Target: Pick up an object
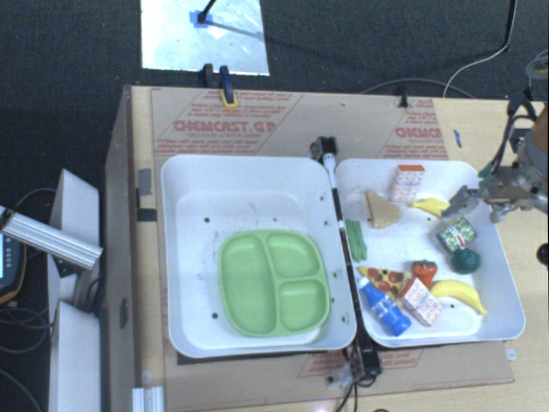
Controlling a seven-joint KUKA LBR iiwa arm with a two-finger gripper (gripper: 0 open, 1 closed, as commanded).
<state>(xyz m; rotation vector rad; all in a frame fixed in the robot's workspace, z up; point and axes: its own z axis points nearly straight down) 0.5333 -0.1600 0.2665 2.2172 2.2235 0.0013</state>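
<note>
The right bin (506, 312) holds several toy foods. Among them are a green can (456, 233), a dark green ball (466, 260), a small banana (430, 204), a larger banana (459, 293), a tan wedge (382, 209) and a white and orange carton (408, 181). My gripper (479, 206) hangs over the bin's right rim, just above and right of the green can. Its fingers stand open with nothing between them.
The left bin (197, 196) holds a green divided plate (274, 280). Lower in the right bin lie a pizza slice (385, 276), a blue bottle (385, 309), a red fruit (424, 271), a second carton (420, 301) and a green pod (355, 239).
</note>
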